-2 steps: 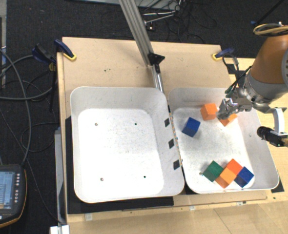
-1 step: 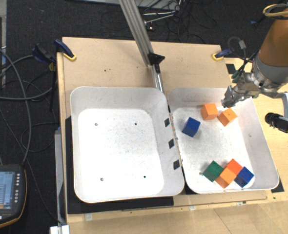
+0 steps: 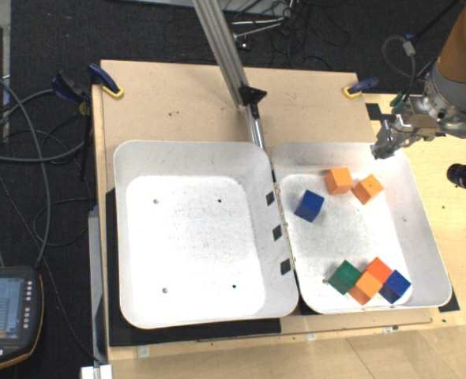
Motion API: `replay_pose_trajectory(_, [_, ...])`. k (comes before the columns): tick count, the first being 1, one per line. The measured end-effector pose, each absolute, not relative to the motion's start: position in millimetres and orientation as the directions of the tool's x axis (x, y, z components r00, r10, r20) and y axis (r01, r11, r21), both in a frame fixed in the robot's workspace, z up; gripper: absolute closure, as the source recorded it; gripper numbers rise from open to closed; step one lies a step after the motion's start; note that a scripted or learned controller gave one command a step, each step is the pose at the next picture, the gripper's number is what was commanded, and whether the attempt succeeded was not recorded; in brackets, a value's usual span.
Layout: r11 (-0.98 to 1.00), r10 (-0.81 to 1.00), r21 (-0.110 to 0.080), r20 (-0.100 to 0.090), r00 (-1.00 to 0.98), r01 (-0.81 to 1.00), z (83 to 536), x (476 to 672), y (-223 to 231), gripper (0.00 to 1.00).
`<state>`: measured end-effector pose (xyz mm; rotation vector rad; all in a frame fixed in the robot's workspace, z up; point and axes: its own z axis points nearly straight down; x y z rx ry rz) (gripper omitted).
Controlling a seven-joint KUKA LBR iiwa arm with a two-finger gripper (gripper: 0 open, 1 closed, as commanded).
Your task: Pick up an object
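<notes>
Your gripper (image 3: 385, 146) is hovering over the right bin's (image 3: 422, 227) far corner; I cannot tell its state. Nearest, an orange cube (image 3: 338, 180) is lying, likely light and rigid; pinch opposite flat faces.

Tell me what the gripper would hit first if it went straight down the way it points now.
Probably the right bin's far right corner, near its rim. The gripper hangs over that corner, pointing down. The nearest block, a small orange cube, lies a little nearer the camera, seemingly off that line, though depth is hard to judge.
</notes>
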<state>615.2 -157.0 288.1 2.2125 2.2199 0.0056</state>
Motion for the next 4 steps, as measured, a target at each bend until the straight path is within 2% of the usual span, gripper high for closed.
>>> replay_pose_trajectory(1, [0.007,1.0,-0.001,0.001,-0.007,1.0,267.2,620.5,-105.4,1.0])
replay_pose_trajectory(2, [0.007,1.0,-0.002,0.001,-0.007,1.0,248.7,622.5,-52.3,1.0])
replay_pose_trajectory(3, [0.008,1.0,-0.001,0.001,-0.008,1.0,234.9,633.0,2.2,1.0])
replay_pose_trajectory(4, [0.008,1.0,0.002,0.002,-0.008,1.0,242.6,635.6,64.3,1.0])
